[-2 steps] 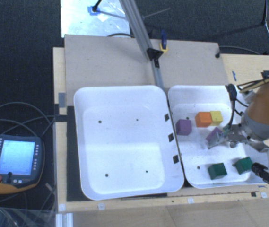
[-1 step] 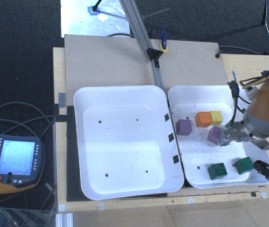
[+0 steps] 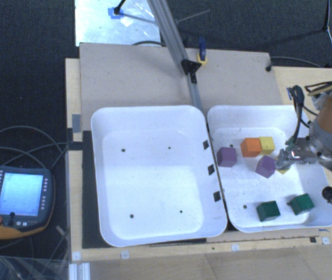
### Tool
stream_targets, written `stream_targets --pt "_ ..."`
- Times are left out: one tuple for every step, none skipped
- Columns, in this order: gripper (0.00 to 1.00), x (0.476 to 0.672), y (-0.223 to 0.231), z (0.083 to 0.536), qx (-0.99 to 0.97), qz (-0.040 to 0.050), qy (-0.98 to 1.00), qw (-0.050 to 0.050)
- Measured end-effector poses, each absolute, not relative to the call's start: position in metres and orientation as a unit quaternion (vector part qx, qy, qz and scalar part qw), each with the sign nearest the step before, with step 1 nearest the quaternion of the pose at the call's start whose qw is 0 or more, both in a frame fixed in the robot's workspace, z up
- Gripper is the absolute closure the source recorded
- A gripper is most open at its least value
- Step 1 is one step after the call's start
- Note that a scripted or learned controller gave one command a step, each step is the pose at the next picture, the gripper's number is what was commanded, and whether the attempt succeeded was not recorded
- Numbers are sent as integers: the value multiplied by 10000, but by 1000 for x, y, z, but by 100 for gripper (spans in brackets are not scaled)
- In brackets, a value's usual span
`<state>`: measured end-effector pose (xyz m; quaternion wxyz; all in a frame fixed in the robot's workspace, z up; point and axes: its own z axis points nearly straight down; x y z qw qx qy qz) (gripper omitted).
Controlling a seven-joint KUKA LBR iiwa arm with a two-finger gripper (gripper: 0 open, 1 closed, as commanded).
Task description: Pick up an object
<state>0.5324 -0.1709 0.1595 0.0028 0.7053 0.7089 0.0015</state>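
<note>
Hovering claw (image 3: 286,159) beside purple cube (image 3: 265,166); grip state unreadable; looking light, rigid, maybe slick; pinching opposite flat faces

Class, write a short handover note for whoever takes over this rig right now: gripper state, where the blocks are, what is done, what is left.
Gripper: low over the right bin, beside a purple block; finger state unclear, nothing seen held.
Also in the right bin: a second purple block, orange block, yellow block, two green blocks.
Done: arm has reached the blocks.
Left: grasp one and lift it.
</note>
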Motion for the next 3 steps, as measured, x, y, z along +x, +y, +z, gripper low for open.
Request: stream_targets --pt "100 534 -171 207 7053 18 7089 32" --pt "100 549 -118 205 7030 17 7112 5" --pt "100 558 -64 202 7030 14 7111 -1"
